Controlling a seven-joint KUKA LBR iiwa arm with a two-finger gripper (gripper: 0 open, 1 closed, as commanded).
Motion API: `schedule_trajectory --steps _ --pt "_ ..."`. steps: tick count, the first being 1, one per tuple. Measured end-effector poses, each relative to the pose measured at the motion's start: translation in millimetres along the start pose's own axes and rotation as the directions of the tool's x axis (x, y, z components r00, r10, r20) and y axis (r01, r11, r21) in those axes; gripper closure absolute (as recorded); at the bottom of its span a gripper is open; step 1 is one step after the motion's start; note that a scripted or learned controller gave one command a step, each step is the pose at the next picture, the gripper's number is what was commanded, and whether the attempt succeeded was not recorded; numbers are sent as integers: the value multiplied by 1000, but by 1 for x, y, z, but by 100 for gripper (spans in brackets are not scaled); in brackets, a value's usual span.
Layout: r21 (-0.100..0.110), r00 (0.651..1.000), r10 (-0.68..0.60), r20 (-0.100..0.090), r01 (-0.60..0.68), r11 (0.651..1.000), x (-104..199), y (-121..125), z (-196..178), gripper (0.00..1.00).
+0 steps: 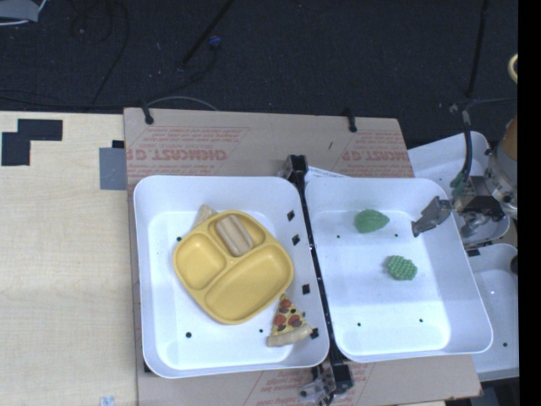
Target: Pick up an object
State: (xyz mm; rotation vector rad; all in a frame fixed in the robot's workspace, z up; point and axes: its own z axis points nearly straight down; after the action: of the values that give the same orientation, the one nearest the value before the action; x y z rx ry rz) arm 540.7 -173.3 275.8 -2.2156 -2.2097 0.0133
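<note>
Pizza slice (289,322) in left bin; two bumpy green lumps (401,267) right; hand (444,212) state unclear.

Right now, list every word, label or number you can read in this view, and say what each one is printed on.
"CHEMCAST", or close to it: red print, upside down, on the brown board behind the bins, left of centre; letters blurred.
The same red print repeats right of centre; too blurred to read.
Red print on the board's front edge, below the bins: unreadable.
</note>
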Motion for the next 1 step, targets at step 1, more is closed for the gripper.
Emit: schedule_trajectory --steps 1 --pt "-12 1000 -3 2 3 1000 1 2 -7 0"
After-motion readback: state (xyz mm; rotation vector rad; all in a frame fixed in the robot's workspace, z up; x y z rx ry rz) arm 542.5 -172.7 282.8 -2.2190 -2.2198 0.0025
